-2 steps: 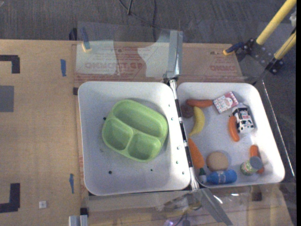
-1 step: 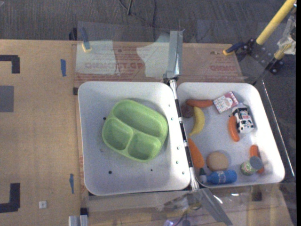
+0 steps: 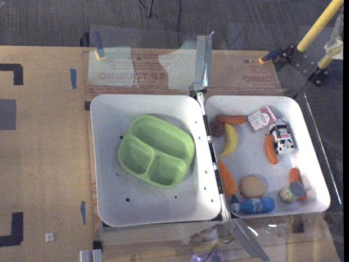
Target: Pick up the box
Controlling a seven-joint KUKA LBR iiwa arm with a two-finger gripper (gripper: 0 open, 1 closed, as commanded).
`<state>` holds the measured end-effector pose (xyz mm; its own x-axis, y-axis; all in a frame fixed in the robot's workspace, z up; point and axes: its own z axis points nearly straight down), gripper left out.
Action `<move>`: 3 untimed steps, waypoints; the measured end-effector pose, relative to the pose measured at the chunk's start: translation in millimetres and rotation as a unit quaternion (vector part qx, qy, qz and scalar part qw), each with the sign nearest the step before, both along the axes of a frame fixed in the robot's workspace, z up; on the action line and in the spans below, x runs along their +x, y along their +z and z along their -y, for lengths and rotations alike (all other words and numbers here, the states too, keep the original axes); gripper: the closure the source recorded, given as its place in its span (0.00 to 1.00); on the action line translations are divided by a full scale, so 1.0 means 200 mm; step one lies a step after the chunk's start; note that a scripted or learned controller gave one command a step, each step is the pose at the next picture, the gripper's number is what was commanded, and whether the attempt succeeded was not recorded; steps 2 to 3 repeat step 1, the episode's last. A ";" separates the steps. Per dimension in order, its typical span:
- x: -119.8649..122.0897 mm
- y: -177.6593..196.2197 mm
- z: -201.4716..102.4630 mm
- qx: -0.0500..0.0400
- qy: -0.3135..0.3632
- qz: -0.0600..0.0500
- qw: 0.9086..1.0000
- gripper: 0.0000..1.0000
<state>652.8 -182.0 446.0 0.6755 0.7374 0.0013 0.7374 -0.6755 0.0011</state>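
A small pink box (image 3: pixel 262 118) lies flat near the back of the right bin (image 3: pixel 311 146), tilted a little. Just to its right and nearer the front stands a black-and-white carton (image 3: pixel 282 138) with a cow pattern. Nothing touches the pink box from above. An orange-red sausage (image 3: pixel 232 119) lies to its left, a short gap away.
The right bin also holds a banana (image 3: pixel 230 140), two carrots (image 3: pixel 227 177) (image 3: pixel 270 148), a brown bun (image 3: pixel 252 186), a blue bottle (image 3: pixel 256 205) and a small can (image 3: pixel 292 191). A green divided plate (image 3: pixel 157 150) sits in the left bin (image 3: pixel 109 119). A yellow pole (image 3: pixel 322 18) slants at the upper right.
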 end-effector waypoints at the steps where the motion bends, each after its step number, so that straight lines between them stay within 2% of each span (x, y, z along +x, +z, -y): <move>1: 0.00 0.05 0.00 0.000 0.001 0.001 1.000 1.00; 3: 0.00 0.05 0.00 0.000 0.001 0.001 1.000 1.00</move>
